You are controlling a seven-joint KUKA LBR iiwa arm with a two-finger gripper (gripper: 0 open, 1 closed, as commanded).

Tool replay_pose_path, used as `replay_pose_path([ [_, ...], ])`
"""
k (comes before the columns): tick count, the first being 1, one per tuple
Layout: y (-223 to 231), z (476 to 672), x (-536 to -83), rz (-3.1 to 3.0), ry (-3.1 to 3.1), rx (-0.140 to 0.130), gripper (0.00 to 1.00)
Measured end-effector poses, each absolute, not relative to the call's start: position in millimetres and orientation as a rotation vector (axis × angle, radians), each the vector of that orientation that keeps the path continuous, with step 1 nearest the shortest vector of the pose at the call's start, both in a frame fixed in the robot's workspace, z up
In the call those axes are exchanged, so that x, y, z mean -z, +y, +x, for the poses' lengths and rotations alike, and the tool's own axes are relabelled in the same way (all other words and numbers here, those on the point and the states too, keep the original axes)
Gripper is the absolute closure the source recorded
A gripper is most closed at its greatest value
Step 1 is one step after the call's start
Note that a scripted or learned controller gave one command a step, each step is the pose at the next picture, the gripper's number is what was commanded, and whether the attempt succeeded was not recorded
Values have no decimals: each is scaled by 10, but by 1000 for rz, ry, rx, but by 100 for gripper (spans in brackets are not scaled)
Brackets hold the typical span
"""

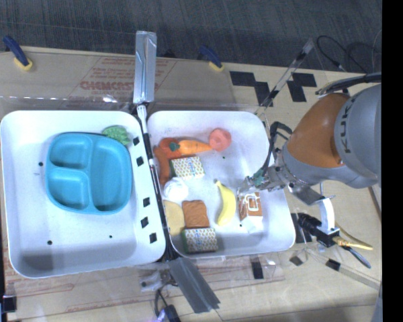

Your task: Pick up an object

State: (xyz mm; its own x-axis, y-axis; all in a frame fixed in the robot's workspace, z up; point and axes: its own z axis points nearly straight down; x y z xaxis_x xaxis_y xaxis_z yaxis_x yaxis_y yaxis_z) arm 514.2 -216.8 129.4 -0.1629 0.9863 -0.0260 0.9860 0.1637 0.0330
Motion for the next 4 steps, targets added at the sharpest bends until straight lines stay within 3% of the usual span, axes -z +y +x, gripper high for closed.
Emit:
replay_pose_path([
  [1, -1808, 5257, -2794, 2287, 2153, -1, 100],
  [2, -1808, 5254, -2785, 2288, 2154, 1, 0],
  [3, -2024, 5150, -1152, 2448, 1936, -21, 0],
  [4, -2050, 5167, -1287, 2440, 1933, -21, 100],
])
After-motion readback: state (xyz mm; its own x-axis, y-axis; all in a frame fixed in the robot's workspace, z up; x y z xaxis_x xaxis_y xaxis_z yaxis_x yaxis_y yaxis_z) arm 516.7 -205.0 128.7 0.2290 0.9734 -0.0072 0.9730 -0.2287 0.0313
